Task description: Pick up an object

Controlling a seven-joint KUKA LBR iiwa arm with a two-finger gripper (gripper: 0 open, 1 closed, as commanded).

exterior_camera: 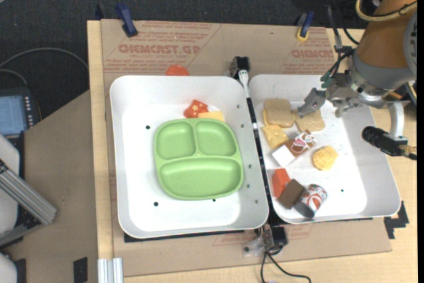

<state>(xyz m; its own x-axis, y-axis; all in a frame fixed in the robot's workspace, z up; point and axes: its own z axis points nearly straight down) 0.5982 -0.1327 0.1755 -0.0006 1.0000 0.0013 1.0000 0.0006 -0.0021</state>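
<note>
My gripper (pixel 326 105) hangs over the back of the right bin (pixel 371 175), its two fingers spread open and nothing between them. Its left finger (pixel 309 103) is just above a tan toast piece (pixel 313 122). In this bin lie a bread slice (pixel 278 113), a cheese wedge (pixel 274 136), a white block (pixel 283 156), a small red-and-white item (pixel 303 142), a yellow ridged round (pixel 324 158), a red block (pixel 281 178), a brown block (pixel 291 192) and a small can (pixel 315 197).
The left bin (pixel 132 142) holds a green divided plate (pixel 197 158), with a red strawberry-like piece (pixel 196 109) and a yellow piece (pixel 212 116) behind it. An orange item (pixel 176 70) lies on the board outside the bins. A black part (pixel 384 140) of the arm overhangs the right bin's edge.
</note>
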